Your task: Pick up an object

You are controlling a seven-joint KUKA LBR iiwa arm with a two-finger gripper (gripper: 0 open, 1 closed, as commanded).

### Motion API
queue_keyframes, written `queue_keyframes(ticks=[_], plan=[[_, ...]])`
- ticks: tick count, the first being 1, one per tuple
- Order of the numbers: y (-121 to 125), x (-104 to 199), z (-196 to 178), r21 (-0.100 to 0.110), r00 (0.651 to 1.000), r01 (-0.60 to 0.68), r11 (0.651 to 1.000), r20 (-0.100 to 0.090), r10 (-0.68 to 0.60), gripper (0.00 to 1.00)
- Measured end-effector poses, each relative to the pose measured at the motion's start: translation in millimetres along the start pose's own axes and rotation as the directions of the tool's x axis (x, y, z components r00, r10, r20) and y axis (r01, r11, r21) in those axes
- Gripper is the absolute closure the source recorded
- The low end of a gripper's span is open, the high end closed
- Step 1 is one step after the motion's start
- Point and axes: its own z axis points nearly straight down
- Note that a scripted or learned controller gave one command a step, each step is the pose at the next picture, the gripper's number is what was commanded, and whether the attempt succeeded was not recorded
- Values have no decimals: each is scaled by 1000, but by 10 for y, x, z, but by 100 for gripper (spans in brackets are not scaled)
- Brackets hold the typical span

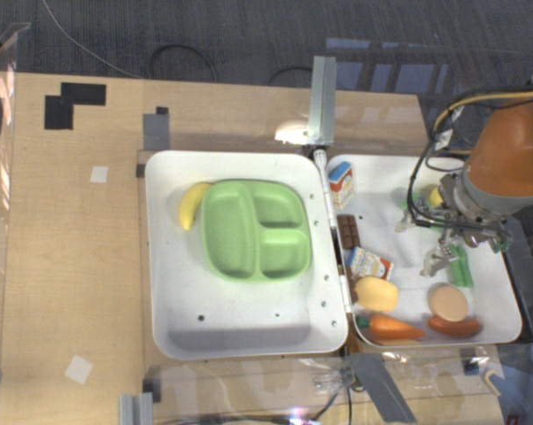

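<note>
My end effector (444, 257) hangs low in the right bin (505, 321), over the green item (460, 268), w/ the round bun (448, 304) just beside; likely approach for a pick. Fingers: open/closed state can't be determined from this angle. Nothing visibly gripped.

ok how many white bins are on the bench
2. The left bin holds a green tray and a banana. The right bin holds the small food items, with the end effector over it.
</note>
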Motion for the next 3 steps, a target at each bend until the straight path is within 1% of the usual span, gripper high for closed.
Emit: queue_keyframes(ticks=[1,2,3], plan=[[-129,268,225,2,1000,-28,1000,3,28,0],[635,-115,221,-1,999,50,999,7,-50,0],[-290,-128,240,4,1000,12,1000,0,-12,0]])
